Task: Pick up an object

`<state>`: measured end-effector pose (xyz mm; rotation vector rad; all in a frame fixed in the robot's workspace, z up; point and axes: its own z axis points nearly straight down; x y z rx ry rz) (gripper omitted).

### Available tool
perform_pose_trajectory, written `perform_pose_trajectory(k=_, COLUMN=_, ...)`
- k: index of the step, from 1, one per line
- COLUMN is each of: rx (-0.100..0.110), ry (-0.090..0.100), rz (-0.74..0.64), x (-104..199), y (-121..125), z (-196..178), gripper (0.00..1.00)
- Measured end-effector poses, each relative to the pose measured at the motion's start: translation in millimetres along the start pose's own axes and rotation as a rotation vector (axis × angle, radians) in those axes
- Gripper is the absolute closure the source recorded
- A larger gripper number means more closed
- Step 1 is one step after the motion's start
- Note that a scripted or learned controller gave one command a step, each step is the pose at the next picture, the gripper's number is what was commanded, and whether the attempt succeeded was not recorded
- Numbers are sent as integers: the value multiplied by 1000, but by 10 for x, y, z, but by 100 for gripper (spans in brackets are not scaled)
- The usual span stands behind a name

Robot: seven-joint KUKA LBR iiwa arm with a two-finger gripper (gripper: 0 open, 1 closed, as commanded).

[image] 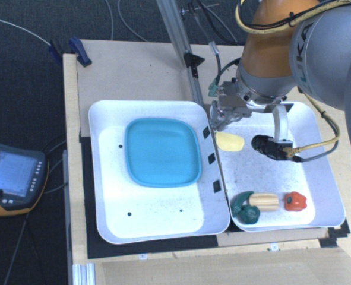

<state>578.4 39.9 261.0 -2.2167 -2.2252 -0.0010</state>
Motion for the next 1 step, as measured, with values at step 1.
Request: perform_pose_trajectory(k=1, rx=2, ry=0, rz=0, x=490, y=98, z=257, gripper=100)
